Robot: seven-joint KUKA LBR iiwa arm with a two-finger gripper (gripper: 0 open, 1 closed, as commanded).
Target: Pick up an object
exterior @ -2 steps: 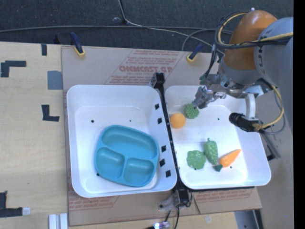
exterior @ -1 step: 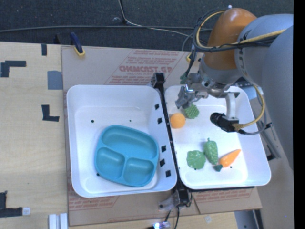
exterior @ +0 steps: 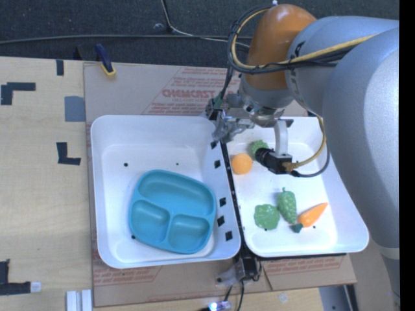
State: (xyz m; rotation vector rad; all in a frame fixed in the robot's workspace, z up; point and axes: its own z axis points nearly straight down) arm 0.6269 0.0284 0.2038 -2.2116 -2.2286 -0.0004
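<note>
The gripper [exterior: 228, 125] hangs over the divider between the two bins, at the 12 o'clock end of the right bin [exterior: 337, 193], and its fingers are hard to read from above, so I cannot tell if they are spread or pressed together. In the right bin an orange ball [exterior: 241, 164] lies just at 5 o'clock from the gripper, apparently not touched by it; a green piece [exterior: 266, 216], a green vegetable [exterior: 287, 205] and a carrot [exterior: 312, 214] lie close together toward 5 o'clock. The left bin [exterior: 110, 173] holds a blue divided plate [exterior: 172, 211].
</note>
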